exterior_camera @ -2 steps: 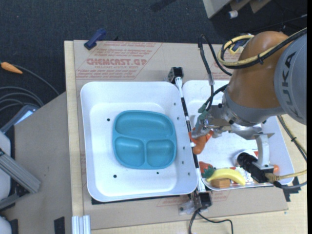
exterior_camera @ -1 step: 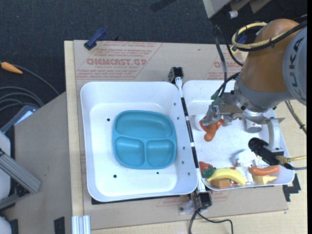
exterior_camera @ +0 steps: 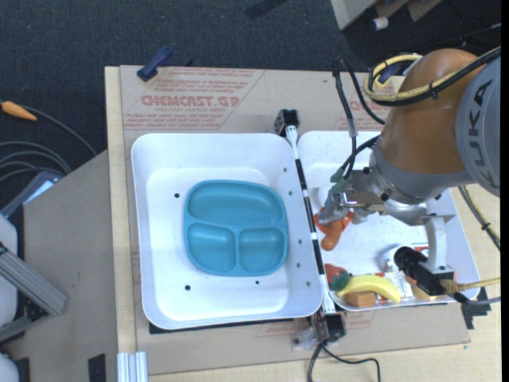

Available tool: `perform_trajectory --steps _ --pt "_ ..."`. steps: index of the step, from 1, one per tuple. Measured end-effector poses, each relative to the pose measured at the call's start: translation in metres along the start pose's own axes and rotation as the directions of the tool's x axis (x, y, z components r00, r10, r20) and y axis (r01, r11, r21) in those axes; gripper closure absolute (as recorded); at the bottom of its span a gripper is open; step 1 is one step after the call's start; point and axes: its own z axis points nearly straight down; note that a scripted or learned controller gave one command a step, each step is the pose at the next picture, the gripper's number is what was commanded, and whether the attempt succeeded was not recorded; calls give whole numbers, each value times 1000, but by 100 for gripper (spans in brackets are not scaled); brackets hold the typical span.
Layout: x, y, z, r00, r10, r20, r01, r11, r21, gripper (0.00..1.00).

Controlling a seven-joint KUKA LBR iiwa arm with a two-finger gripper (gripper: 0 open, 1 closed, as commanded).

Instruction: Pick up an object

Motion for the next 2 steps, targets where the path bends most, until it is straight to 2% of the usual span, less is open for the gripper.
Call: perform_trajectory --steps 1,2 --pt "3 9 -7 1000 0 1 0 1000 -4 100" --pt "-8 17 -9 1000 0 2 0 1000 -4 100"
